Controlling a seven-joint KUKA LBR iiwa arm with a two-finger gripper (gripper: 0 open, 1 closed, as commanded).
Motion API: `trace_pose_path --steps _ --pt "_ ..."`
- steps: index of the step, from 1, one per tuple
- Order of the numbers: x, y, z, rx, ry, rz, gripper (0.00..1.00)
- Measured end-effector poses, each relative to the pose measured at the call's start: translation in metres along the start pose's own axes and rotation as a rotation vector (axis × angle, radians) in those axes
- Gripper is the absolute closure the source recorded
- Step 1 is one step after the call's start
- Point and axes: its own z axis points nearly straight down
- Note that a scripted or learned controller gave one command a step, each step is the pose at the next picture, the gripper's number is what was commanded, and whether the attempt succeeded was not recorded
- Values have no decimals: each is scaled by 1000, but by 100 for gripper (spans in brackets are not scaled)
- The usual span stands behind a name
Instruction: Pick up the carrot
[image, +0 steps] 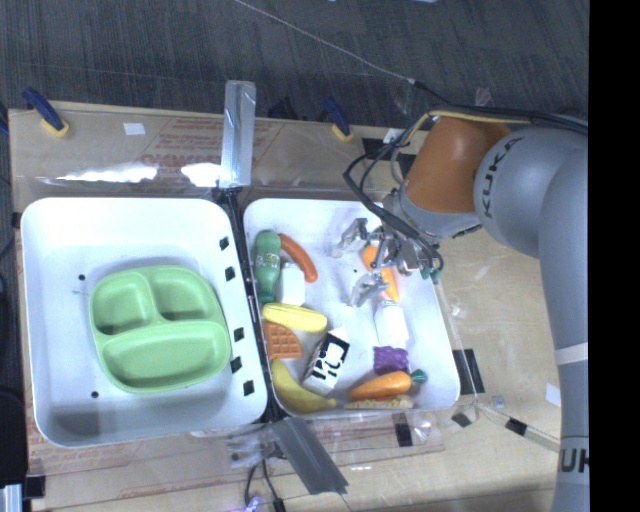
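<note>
Brown bench (500, 300) carries two shallow white bins side by side, with dark floor beyond its far edge. Toward the bench's left edge, the left bin (50, 250) holds a green divided plate (157, 330) near its middle, with bare white floor all around it, widest along the far wall. A thin divider separates it from the right bin (300, 212), which is crowded. Along that bin's left wall lie a green bottle-like item (267, 262) and an orange-red sausage (299, 257) beside it; nearer the bench's front edge come a yellow corn cob (295, 318), a waffle-like piece (282, 342) and a banana (295, 392) in the bin's front-left corner. A black-and-white tag block (327, 360) sits just right of the waffle. The carrot (382, 385) lies along the front wall, green tip pointing right, with a purple item (391, 357) touching it from behind and a white bottle (391, 322) just beyond that. The gripper (378, 262) hangs over the far-right part of the bin, well apart from the carrot; whether its fingers are spread or closed cannot be told, with something orange close against them. Open floor remains in the bin's middle and far-left strip.
</note>
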Motion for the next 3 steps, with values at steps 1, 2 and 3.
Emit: trace_pose_path --steps 1,2,3 --pt "-3 2 -13 2 -5 -7 100" --pt "-3 2 -12 2 -5 -7 0" --pt "-5 3 -24 4 -10 -12 100"
